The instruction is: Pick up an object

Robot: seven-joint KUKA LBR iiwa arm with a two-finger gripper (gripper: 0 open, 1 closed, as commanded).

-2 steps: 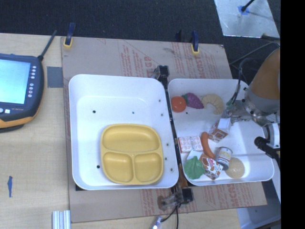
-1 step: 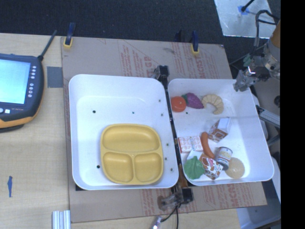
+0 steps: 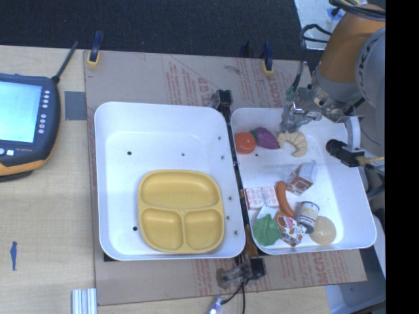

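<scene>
My gripper hangs over the far end of the right bin, directly above a pale croissant. Next to it lie a purple piece and a red tomato. Further toward the front are a small brown carton, an orange sausage, a can, a beige round piece, a green leafy piece and a red-and-white packet. Nothing shows between the fingers.
The left bin holds a yellow divided plate. A tablet-like pendant lies on the bench at the far left. Clamps sit between the bins at the back and front.
</scene>
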